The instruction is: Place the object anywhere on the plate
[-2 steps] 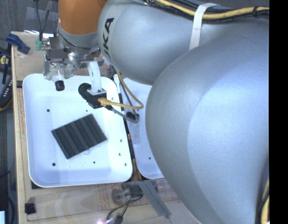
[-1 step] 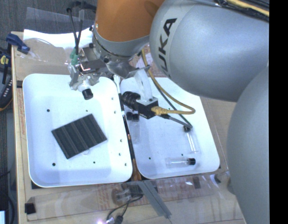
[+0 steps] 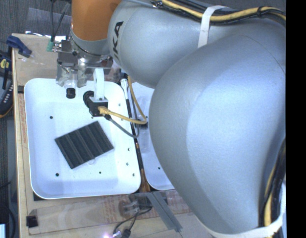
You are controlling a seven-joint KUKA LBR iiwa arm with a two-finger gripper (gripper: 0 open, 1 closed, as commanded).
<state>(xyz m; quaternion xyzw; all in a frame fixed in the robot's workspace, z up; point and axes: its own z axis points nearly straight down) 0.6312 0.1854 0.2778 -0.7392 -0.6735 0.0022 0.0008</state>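
Note:
A dark grey ribbed rectangular plate (image 3: 84, 144) lies flat in the left white bin (image 3: 39, 182), turned at a slant, a little below the bin's middle. My gripper (image 3: 69, 81) hangs over the bin's far edge, above and to the left of the plate and apart from it. A small black round object (image 3: 70, 92) sits right under the gripper's tip, over the bin floor. Whether the gripper holds it cannot be made out from this angle.
The big grey arm covers most of the right bin (image 3: 154, 175), leaving a narrow strip at its left side. A blue clamp (image 3: 18, 45) and a yellow-black device (image 3: 1, 94) sit at the bench's left edge. A metal bracket (image 3: 143, 206) lies on the wooden front.

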